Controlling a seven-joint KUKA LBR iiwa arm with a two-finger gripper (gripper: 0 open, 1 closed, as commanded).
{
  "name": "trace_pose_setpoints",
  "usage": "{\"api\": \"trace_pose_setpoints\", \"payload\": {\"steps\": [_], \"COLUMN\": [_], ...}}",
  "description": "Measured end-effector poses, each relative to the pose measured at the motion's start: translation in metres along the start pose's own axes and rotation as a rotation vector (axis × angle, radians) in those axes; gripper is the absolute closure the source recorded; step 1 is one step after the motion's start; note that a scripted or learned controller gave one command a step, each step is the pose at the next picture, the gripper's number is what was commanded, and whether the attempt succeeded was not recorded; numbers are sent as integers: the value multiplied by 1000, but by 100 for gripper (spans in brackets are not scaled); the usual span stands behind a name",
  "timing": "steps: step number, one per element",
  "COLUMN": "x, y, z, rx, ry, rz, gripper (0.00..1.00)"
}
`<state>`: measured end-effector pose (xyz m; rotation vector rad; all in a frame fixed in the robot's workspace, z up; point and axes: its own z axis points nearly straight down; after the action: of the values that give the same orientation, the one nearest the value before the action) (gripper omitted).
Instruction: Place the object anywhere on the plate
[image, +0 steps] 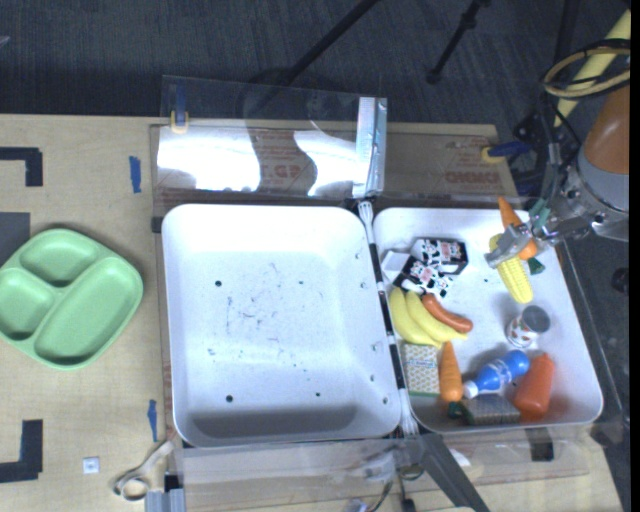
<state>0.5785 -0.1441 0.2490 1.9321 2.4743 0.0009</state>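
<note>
Gripper (520, 245) sits low over the upper right of the right-hand white bin (585, 400), beside a yellow corn cob (517, 278); whether it is apart or clamped, you cannot tell. Nothing lies on the green three-compartment plate (68, 297), which rests on the desk (80, 420) well apart to the left, so I judge the task barely begun: pick, carry and release all remain. Your object is not yet singled out; the corn lies nearest. Expect the carry to clear the ridge between bins and cross the left-hand white bin (175, 300). Room around the plate is generous.
</note>
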Motion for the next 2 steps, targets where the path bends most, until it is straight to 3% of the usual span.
{"api": "trace_pose_setpoints", "payload": {"steps": [1, 2], "x": [77, 156], "y": [-27, -34], "z": [61, 59], "rx": [1, 2], "ry": [2, 3], "rz": [-310, -175], "gripper": [100, 100]}}
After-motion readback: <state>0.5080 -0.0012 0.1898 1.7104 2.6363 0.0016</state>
